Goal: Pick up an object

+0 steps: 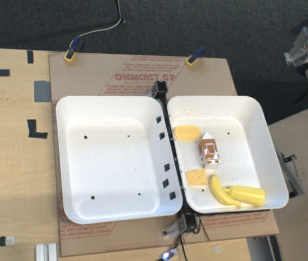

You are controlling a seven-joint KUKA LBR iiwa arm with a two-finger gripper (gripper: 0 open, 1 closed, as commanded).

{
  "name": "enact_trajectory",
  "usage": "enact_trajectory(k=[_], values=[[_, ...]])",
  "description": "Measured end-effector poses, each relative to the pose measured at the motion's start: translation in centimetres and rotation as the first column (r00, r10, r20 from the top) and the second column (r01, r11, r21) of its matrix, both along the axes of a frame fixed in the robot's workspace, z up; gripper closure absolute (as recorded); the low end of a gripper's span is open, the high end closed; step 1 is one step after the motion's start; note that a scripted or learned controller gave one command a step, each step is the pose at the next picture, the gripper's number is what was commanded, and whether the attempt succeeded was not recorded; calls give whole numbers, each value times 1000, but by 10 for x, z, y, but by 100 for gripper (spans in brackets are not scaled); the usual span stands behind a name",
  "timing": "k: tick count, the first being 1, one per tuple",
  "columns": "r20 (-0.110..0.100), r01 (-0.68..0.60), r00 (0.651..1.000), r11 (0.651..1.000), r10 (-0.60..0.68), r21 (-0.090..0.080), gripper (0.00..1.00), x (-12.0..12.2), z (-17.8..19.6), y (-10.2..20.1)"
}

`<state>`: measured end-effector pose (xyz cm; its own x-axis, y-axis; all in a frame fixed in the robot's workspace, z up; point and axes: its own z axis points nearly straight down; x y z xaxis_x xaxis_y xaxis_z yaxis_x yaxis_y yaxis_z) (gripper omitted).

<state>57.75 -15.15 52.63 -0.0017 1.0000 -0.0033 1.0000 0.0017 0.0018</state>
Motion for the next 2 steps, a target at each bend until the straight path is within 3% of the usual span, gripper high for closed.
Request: enact_trajectory(k=[1, 2], values=[[-1, 0, 1000, 1000, 0, 0, 0, 0, -1, 0], [0, 0, 1000, 1000, 0, -2, 100, 0, 10, 0]])
